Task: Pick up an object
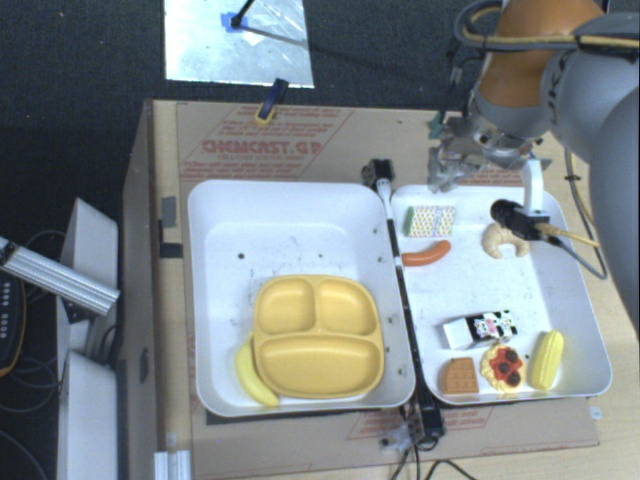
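Note:
My gripper (447, 171) hangs over the far edge of the right bin (570, 288), just above and behind a checkered green-and-white block (430, 220). Nothing shows in its grasp. In front of the block lies an orange sausage (425, 254). A pale croissant (505, 241) rests to the right of them. Along the near side of this bin are a black-and-white carton (481, 328), a brown cracker (460, 375), a pizza slice (503, 366) and a yellow corn cob (546, 358).
The left bin (230, 228) holds a yellow divided plate (318, 333) with a banana (252, 373) against its near-left edge. A black divider (395, 268) runs between the two bins. The arm's grey body fills the upper right.

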You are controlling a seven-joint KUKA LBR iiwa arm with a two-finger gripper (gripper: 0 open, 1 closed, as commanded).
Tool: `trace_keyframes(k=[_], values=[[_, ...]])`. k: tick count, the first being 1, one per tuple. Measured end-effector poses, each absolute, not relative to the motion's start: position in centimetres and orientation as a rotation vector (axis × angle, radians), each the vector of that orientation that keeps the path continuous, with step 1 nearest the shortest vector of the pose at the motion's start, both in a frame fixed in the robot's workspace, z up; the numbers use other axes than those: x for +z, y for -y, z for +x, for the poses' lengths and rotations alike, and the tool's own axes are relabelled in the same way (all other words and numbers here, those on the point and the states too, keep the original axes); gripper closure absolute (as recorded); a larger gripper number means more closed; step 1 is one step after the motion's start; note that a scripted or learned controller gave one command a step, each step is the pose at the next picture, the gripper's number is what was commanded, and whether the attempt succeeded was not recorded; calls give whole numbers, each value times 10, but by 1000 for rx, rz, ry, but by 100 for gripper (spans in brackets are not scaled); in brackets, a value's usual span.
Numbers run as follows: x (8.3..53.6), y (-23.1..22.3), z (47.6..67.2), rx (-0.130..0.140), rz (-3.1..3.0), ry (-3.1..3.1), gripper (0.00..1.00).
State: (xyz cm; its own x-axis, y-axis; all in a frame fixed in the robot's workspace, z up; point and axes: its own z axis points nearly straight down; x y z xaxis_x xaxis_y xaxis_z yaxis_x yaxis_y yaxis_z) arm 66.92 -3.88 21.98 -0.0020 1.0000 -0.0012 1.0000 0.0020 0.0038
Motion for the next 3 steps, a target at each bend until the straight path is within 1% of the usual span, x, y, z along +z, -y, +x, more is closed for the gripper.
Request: trace_keyframes(k=[1,2,3], values=[[216,93,669,1,2218,-2220,100],[184,66,669,2,2217,-2225,100],[185,-23,669,4,2216,-2226,100]])
